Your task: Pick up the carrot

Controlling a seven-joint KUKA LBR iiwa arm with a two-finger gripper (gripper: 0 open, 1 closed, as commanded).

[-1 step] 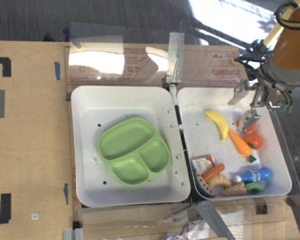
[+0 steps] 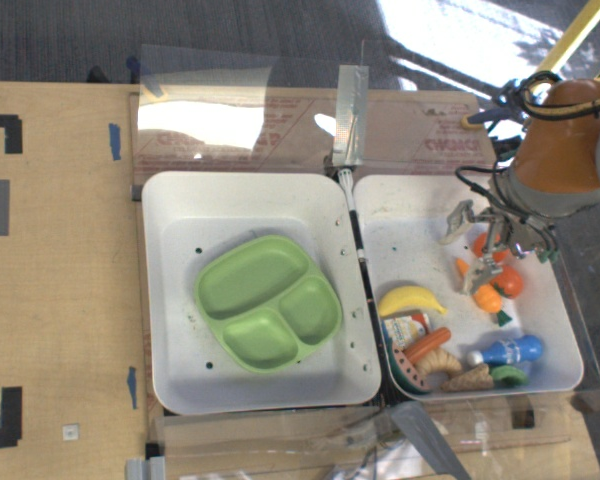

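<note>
One arm reaching down from right, end effector [image 2: 488, 251] over carrot [image 2: 491, 299]; grip state unclear.

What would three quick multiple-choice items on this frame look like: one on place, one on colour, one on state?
1. Where is the green plate?
A. left bin
B. right bin
C. on the bench outside the bins

2. What colour is the bottle?
A. red
B. blue
C. black

3. Where is the gripper?
A. over the left bin
B. above the right bin, near the orange pieces
C. outside both bins

Key: 1 A, the plate lies in the left bin. 2 B, its body is blue. 3 B, it hangs by the carrot.
</note>
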